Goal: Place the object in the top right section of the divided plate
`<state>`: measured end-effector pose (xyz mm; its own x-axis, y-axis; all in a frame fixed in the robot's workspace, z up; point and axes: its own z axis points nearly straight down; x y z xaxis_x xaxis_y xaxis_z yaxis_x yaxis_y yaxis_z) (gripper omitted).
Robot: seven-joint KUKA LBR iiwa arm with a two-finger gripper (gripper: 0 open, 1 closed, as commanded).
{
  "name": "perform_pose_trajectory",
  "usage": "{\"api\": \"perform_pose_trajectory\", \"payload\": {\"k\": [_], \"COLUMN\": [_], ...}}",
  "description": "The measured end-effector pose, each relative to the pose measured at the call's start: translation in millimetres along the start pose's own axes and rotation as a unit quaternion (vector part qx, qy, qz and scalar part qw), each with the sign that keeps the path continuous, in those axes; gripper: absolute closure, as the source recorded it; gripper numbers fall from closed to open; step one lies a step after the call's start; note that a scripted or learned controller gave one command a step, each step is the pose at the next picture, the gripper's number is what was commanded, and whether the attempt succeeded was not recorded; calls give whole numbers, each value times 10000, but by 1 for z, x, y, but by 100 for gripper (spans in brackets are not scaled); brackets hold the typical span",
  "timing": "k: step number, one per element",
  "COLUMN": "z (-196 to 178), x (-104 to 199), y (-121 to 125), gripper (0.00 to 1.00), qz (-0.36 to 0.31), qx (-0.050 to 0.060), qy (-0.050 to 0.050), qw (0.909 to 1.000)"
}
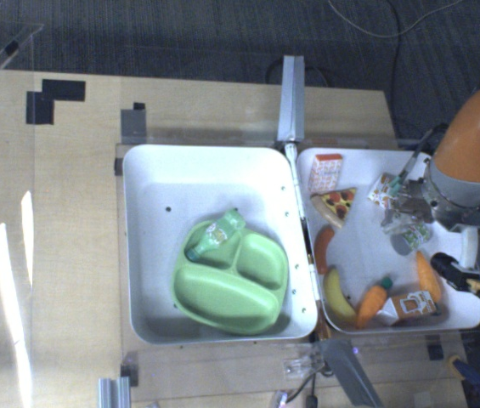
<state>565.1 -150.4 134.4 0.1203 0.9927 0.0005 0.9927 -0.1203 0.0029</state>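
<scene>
A green divided plate [233, 280] lies in the left bin [150, 228], toward its front right. A green bottle [215, 235] lies on its side across the plate's upper left section. My gripper [406, 214] hangs over the right bin [367, 253], in its upper right part, above a small grey round thing [406, 240]. A white and green packet [383, 190] sits just left of the gripper. Whether anything is between the fingers is not visible.
The right bin holds a red and white box [326, 173], a pizza slice [338, 202], a red sausage [323, 246], a banana [337, 292], two carrots [371, 304] [428, 277] and a juice box [411, 306]. A metal post [292, 100] stands behind the bins.
</scene>
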Motion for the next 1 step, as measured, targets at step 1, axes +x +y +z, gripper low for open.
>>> {"api": "perform_pose_trajectory", "payload": {"k": [1], "z": [-3], "x": [-56], "y": [-67], "gripper": [100], "qz": [-1878], "qx": [-15], "qy": [-6], "qw": [9822]}}
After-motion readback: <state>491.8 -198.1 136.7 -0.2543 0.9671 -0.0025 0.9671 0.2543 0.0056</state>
